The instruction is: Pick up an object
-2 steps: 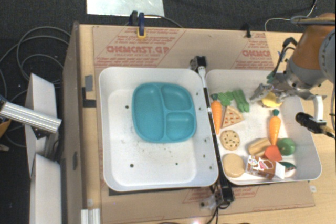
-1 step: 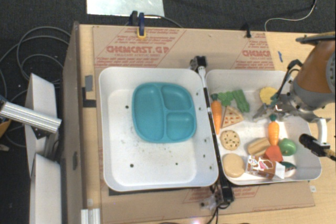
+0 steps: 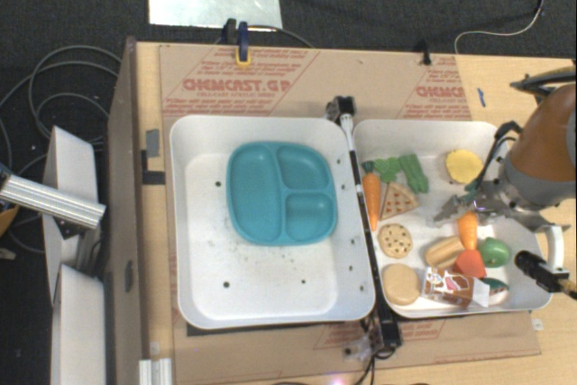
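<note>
A: Claw (image 3: pixel 469 210) status?
B: Lowered into the right bin (image 3: pixel 424 132) near the table's right edge, over a small orange carrot (image 3: pixel 467 230). Finger opening: cannot tell.
A: Left bin (image 3: pixel 194 221)?
B: Contains a teal divided plate (image 3: pixel 281 194).

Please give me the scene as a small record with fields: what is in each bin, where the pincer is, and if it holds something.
left bin: one teal plate with compartments
right bin: toy foods, among them a carrot, pizza slice, cookie, yellow round piece, green piece
arm: enters from the right, over the right bin
pincer: low over the foods at the bin's right side, beside an orange piece
holding: cannot tell
</note>
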Controlling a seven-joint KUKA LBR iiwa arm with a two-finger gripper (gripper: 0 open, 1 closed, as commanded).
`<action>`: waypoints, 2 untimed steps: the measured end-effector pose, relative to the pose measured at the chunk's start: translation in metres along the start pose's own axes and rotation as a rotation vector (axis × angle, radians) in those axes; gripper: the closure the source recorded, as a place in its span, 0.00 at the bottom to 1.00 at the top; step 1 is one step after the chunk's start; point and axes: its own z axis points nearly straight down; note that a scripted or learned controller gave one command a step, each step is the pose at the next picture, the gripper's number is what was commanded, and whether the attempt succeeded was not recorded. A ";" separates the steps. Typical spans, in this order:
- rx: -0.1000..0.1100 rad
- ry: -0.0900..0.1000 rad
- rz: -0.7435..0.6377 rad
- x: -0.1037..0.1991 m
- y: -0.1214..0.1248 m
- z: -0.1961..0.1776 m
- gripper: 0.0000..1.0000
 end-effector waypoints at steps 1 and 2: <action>-0.006 0.000 -0.002 0.000 0.003 -0.011 1.00; -0.003 0.002 -0.010 0.067 0.015 0.000 1.00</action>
